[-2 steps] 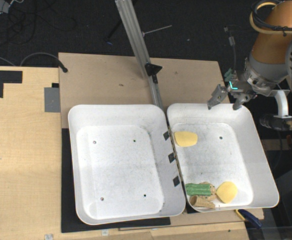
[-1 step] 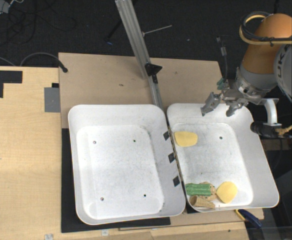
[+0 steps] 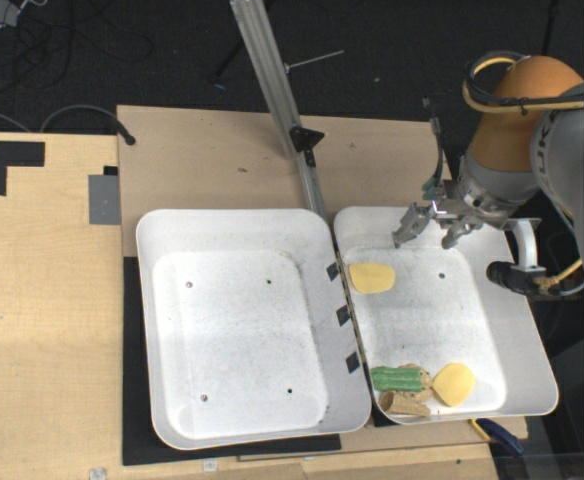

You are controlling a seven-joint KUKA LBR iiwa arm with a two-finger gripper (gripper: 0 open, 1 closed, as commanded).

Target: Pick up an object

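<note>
My gripper [image 3: 434,232] hangs over the far end of the right bin [image 3: 512,353], its two grey fingers spread apart with nothing between them. A pale yellow flat object [image 3: 372,277] lies in the right bin near the left wall, below and to the left of the gripper. At the bin's near edge sit a green object [image 3: 397,378], a round yellow object [image 3: 454,383] and a small tan piece [image 3: 406,403], close together.
The left bin [image 3: 237,323] stands beside the right one, joined by black clips [image 3: 343,314]. A slanted metal rail [image 3: 275,88] rises behind the bins. A light wooden surface [image 3: 42,298] lies to the left.
</note>
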